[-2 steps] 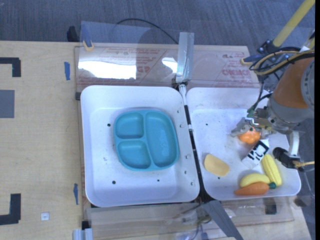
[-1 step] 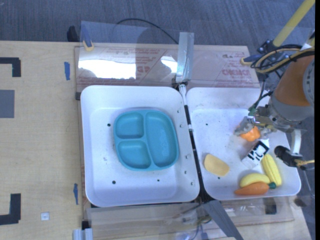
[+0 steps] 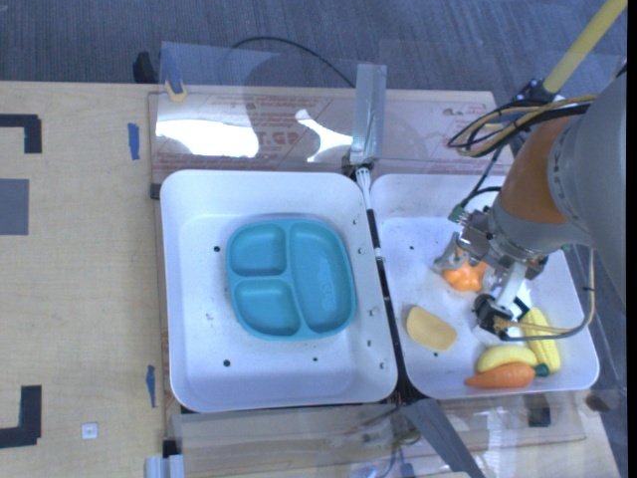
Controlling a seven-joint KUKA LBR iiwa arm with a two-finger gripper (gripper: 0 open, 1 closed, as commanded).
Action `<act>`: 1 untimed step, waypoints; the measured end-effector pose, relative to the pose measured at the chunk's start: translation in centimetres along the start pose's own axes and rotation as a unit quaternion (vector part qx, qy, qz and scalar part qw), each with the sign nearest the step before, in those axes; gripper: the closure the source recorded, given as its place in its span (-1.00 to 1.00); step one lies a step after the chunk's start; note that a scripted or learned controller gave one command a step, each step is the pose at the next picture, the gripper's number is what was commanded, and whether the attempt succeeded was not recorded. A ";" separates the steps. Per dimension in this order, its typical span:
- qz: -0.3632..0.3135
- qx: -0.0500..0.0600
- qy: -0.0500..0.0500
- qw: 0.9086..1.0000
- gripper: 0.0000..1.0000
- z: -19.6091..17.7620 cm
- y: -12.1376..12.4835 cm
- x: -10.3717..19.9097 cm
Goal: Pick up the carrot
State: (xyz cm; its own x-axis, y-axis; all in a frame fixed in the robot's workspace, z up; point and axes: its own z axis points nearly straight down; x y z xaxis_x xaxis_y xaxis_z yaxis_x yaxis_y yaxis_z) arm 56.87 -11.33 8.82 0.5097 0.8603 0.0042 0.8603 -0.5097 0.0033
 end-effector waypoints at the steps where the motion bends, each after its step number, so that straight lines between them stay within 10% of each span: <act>1: -0.043 -0.002 0.002 0.999 1.00 -10.2 3.0 11.1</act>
